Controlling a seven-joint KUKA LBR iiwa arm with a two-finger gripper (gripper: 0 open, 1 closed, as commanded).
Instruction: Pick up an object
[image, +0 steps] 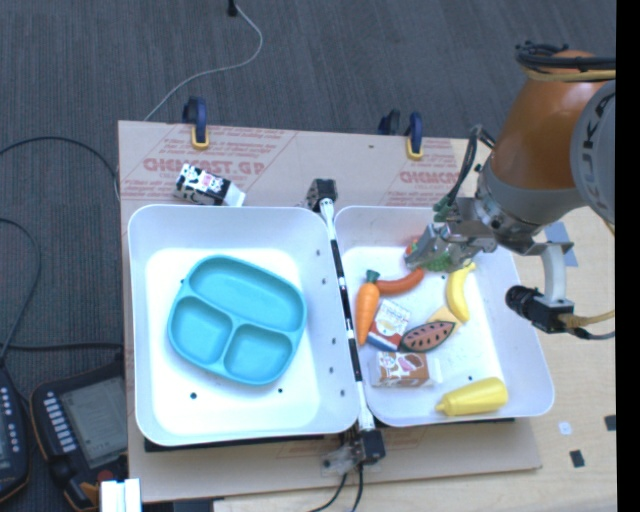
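Toys lie in the right bin (520, 385): carrot (367, 305), chilli (400, 282), banana (458, 292), yellow bottle (472, 397), two small packets (392, 322) and a brown slice (427, 335). Gripper (437, 250) sits low over the bin's far side, just beside the chilli's right end; finger spread cannot be told, perhaps masked by the wrist. Left bin (150, 400): blue tray (236, 318).

Glossy white plastic bins (150, 300); smooth matt blue plastic divided tray (237, 318); shiny yellow plastic bottle (472, 397); raw plywood counter (300, 160) w/ matt finish.
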